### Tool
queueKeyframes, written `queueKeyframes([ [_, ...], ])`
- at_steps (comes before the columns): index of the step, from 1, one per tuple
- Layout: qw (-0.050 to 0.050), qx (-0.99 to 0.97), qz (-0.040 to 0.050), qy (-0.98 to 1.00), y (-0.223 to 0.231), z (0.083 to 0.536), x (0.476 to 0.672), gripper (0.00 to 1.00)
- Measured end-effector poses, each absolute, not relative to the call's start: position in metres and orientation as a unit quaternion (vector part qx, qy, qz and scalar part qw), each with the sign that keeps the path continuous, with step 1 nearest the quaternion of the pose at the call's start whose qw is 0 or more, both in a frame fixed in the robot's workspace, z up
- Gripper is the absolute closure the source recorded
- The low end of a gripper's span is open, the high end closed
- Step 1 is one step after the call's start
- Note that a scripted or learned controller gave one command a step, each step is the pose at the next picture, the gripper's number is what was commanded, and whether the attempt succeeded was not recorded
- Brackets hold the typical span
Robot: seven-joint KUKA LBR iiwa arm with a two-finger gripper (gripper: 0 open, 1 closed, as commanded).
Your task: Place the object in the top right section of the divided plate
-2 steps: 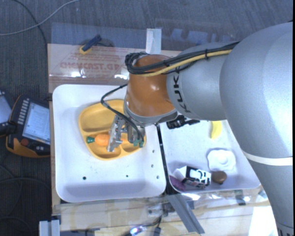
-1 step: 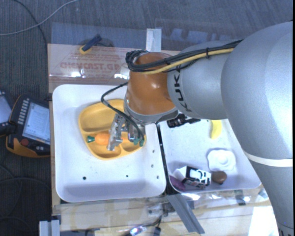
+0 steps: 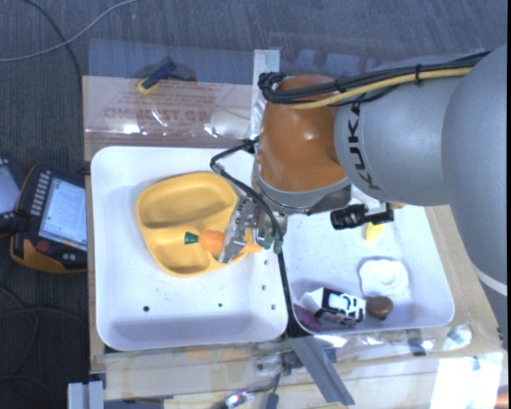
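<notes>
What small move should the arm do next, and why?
Probably lift a little and carry the orange carrot toy toward the far right section of the yellow divided plate; the gripper sits at the plate's near right edge, beside the toy.

I note the left bin [image 3: 119, 313] has open floor below and left of the plate [image 3: 183, 220]. The arm [image 3: 324, 143] overhangs the plate's right edge. Clutter [image 3: 349, 303] crowds the right bin's [image 3: 430, 254] lower half.

Grey arm [image 3: 443, 135], orange band [image 3: 300, 143]
</notes>
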State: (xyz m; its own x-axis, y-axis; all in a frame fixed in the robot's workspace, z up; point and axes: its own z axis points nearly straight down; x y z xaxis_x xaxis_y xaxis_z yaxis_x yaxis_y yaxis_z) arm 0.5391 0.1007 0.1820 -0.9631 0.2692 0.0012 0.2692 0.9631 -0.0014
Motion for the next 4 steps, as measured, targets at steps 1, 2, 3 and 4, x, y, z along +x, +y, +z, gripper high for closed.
queueKeyframes([
  [1,-0.006,-0.098,-0.0026,-0.995,0.109,0.124,0.587,1.0],
  [2,0.0,-0.071,0.0008,-0.997,0.135,0.128,0.624,1.0],
  [3,-0.003,-0.058,-0.001,-0.998,0.137,0.119,0.602,1.0],
  [4,0.001,0.052,0.0007,-0.999,0.1,0.182,0.528,1.0],
])
